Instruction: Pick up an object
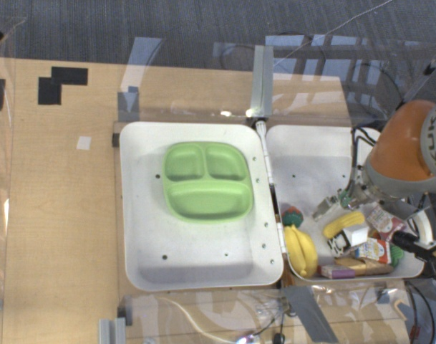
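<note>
The right bin (311, 156) holds a heap of small things along its near side. A yellow banana bunch (301, 248) lies at the near left corner, with a small red and green fruit (293, 216) just behind it. A yellow curved piece (344, 224) sits further right, beside small printed cartons (371, 251) and a flat brown bar (354, 269). My gripper (336, 202) hangs low in the right bin, just above and behind the yellow curved piece. It looks open, with nothing between its fingers. The orange band (400, 149) of the arm hides the bin's right side.
A green divided plate (207, 180) lies in the middle of the left bin (146, 249). A metal divider (269, 192) runs between the two bins. The far half of the right bin floor is bare white. Cables hang at the right.
</note>
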`<act>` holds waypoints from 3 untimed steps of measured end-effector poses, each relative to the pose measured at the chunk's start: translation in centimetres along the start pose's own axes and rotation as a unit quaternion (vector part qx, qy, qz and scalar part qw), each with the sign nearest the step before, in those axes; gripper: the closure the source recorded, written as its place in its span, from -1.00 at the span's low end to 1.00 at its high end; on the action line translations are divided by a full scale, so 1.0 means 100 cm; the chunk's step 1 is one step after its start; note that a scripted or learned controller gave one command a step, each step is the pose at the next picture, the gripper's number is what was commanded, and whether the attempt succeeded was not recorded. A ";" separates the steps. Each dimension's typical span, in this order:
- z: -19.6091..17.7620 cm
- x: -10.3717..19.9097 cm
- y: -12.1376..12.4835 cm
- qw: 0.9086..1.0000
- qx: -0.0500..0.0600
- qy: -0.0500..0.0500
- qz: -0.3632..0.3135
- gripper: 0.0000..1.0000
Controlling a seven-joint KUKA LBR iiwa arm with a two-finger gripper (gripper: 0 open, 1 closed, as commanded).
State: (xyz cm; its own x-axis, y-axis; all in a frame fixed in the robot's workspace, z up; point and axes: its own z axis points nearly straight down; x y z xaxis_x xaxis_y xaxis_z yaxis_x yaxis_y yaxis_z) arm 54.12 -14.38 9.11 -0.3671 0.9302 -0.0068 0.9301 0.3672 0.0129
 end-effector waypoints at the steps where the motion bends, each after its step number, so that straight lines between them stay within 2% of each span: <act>1: 0.000 0.000 0.000 1.000 0.000 0.000 0.000 -1.00; 2: 0.001 0.001 0.031 1.000 0.000 0.000 -0.015 -1.00; 3: -0.001 0.002 -0.030 1.000 0.000 0.000 -0.001 -1.00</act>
